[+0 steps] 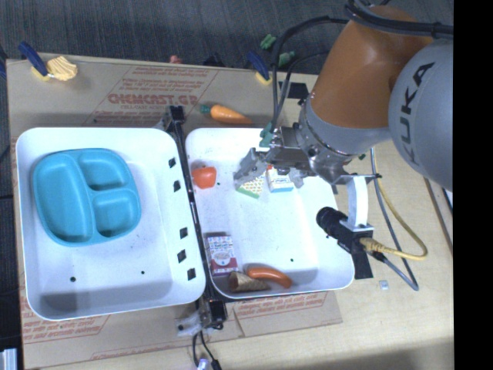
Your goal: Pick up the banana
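My gripper (266, 169) hangs over the upper middle of the right bin (308, 272), under the arm's big orange and grey wrist. Just below it lie a small green and white item (248, 189) and a small blue and white packet (280, 183), both close to the gripper's tip. The wrist hides the bin's upper right part.
In the right bin lie an orange-red round item (204, 177), a small printed box (221, 253), a brown piece (243, 283) and an orange sausage-like item (269, 275). A blue divided tray (85, 195) sits in the left bin (46, 299). A carrot (227, 115) lies behind the bins.
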